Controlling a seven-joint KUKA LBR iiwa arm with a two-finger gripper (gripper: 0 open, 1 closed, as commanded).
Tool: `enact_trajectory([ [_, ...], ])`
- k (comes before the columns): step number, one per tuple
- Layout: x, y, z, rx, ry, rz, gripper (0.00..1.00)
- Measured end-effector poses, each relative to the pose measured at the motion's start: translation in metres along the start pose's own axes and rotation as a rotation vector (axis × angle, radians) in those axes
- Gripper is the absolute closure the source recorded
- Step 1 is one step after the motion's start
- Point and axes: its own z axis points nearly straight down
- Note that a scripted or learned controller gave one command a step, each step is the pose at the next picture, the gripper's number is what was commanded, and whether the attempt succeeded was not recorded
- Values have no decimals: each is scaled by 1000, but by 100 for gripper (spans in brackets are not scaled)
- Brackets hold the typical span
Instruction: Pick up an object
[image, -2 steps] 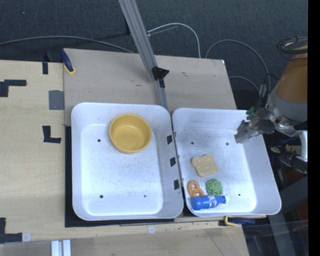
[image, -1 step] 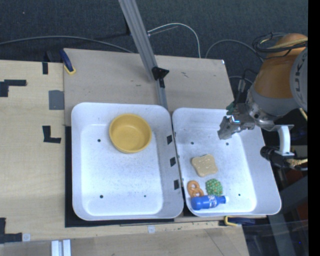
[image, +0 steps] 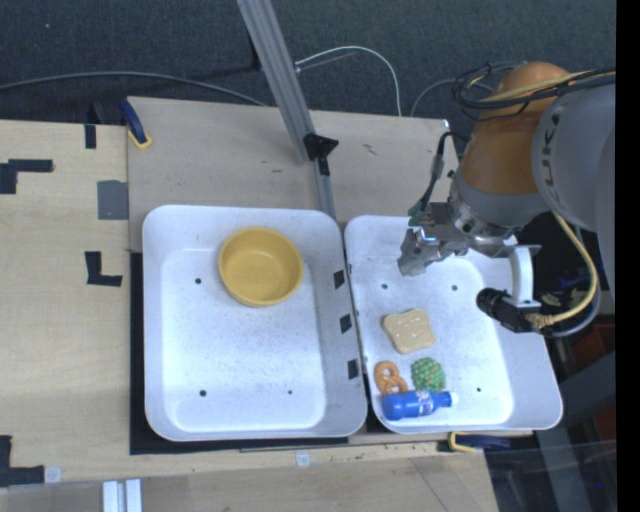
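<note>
We are seeing two bins sitting side by side on the counter (image: 60, 300). The bowl (image: 260, 265) is lying in the left bin (image: 170, 400), toward its far side. In the right bin (image: 520, 400), the cracker (image: 408, 329) is lying mid-bin, with the pretzel (image: 389, 376), broccoli (image: 428, 373) and bottle (image: 416, 403) clustering nearer us. The claw (image: 415, 255) is hanging over that bin's far part.

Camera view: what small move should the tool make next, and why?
Probably shift toward the toast slice and descend. The tool hovers over bare floor at the far end of the right bin, while the toast is the nearest item and lies apart from the others.
</note>
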Motion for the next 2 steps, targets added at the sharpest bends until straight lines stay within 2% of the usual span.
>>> enact_trajectory([
  [2, 96, 39, -12, -3, 0, 0, 100],
])
